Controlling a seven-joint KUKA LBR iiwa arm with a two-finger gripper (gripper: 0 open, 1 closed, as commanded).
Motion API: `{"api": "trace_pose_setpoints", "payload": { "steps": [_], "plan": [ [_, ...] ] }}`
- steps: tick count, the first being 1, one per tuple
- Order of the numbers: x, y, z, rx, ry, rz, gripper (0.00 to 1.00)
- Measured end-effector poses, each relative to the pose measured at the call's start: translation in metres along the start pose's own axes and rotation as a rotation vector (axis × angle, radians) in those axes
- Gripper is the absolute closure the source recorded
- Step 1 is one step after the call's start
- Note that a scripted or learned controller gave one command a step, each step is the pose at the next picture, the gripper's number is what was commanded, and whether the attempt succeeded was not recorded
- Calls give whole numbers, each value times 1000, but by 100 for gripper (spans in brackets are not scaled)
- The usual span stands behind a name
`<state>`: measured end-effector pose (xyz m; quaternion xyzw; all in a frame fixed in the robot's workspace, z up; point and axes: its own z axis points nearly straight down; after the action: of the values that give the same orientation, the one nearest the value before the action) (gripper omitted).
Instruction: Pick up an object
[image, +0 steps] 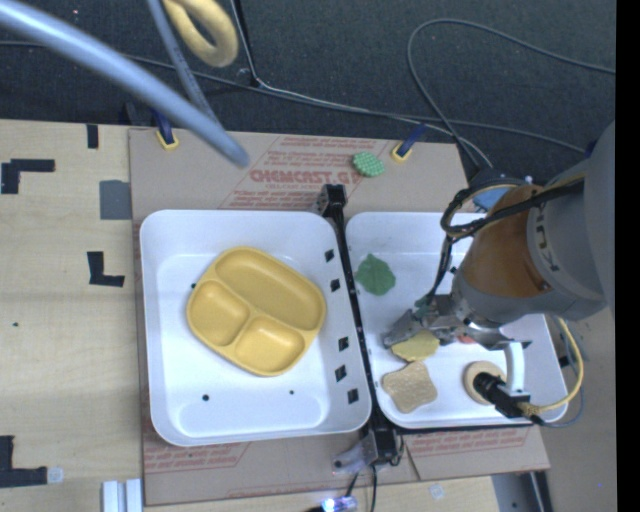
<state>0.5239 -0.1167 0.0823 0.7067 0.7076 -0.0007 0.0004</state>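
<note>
Bins sit side by side on the bench: we see a yellow divided plate (257, 310) in the left bin (165, 300). In the right bin (420, 228) our gripper (415, 335) hangs low over a pale yellow piece (415, 347) (perhaps touching it); whether it grips we cannot tell. A tan toast-like slice (409, 386) lies just beside, a green leaf-shaped piece (376, 274) farther back.
</note>
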Motion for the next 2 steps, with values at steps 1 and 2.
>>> {"api": "trace_pose_setpoints", "payload": {
  "steps": [1, 2],
  "plan": [
    [0, 1, -13, 0, 1, -1, 100],
    [-3, 10, -71, -5, 0, 0, 100]
  ]
}}
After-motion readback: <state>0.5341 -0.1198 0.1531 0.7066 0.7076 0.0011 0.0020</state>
